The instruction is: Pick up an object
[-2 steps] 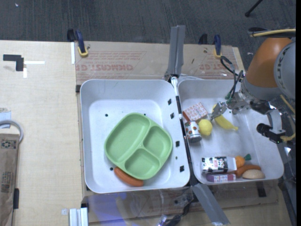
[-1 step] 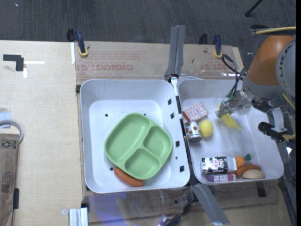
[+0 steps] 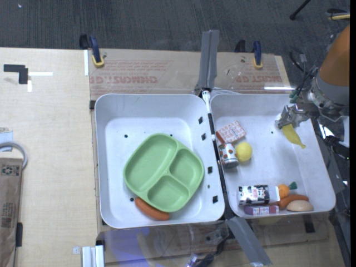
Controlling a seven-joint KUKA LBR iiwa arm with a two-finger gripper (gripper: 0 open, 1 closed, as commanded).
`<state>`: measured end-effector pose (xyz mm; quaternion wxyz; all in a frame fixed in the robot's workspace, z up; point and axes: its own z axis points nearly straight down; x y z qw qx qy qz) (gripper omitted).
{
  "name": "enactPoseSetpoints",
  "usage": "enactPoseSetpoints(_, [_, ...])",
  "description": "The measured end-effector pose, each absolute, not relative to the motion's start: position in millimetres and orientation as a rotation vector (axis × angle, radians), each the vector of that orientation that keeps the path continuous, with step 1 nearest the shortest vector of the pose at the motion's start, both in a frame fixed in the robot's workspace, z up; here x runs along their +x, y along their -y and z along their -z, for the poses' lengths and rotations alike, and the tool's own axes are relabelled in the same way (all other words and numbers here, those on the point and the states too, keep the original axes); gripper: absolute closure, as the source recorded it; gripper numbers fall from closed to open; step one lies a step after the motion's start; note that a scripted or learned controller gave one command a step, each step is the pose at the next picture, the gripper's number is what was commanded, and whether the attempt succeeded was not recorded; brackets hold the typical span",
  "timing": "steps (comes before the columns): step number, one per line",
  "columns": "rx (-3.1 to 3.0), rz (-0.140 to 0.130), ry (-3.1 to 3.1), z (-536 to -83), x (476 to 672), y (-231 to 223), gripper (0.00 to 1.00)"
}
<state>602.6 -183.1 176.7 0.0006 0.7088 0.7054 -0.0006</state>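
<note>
1. One yellow banana-like item point(image 3: 293, 134) sits in the right bin point(image 3: 267, 102), upper right part, just below the tool point(image 3: 290, 117).
2. Tool touches or nearly touches its upper end; can't tell whether it grips.
3. Item's long axis runs diagonally, down-right away from the tool.
4. Lemon point(image 3: 243, 151) lies well apart, left.

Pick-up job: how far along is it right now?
Done: the hand appears to have a yellow banana-like object hanging from it, over the right bin. In hand: lifting it. Left: confirming the grip holds; the lemon, small can and carton lie untouched.
</note>
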Motion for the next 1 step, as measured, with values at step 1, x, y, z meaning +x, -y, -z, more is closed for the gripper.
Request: enactPoseSetpoints(1, [2.453, 0.004, -1.966, -192.0, 578.9, 168.5, 1.00])
